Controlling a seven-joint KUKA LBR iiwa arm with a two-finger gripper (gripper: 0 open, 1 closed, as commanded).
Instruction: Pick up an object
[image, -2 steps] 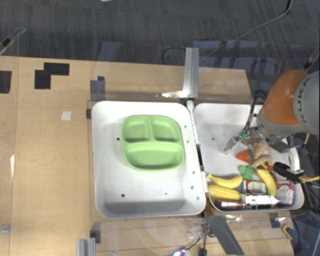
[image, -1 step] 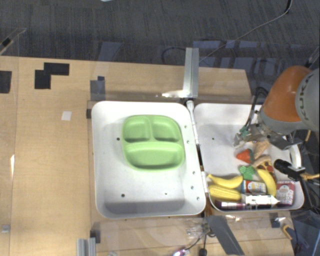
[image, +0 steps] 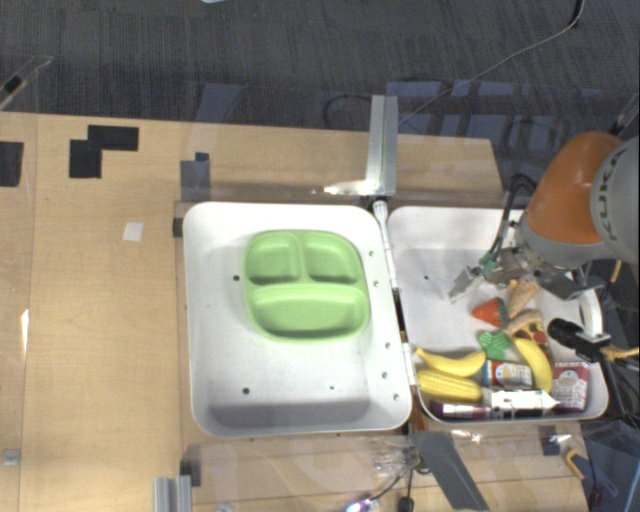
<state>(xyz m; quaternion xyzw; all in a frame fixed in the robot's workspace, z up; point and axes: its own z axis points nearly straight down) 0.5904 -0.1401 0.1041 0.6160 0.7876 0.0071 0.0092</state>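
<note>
Several small objects lie heaped in the near half of the right bin (image: 440, 235): two bananas (image: 450, 362) (image: 533, 362), a corn cob (image: 447, 386), an orange-red piece (image: 487, 312), a green piece (image: 496, 344), a small can (image: 508, 375), a marker-like stick (image: 500, 405) along the near wall, a red-and-white packet (image: 570, 385) in the near right corner, and a tan piece (image: 522, 296) higher up. Just above this heap sits the gripper (image: 484, 274), low in the bin near its middle, the metal fingers pointing left; whether they are spread or closed cannot be told, and nothing can be seen between them. Behind it, the grey arm with its orange band (image: 567, 200) enters from the right over the bin's right wall. To the left, the other bin (image: 215, 330) holds a green divided tray (image: 304, 282) lying flat towards its far side, on the wooden bench (image: 90, 330)
</note>
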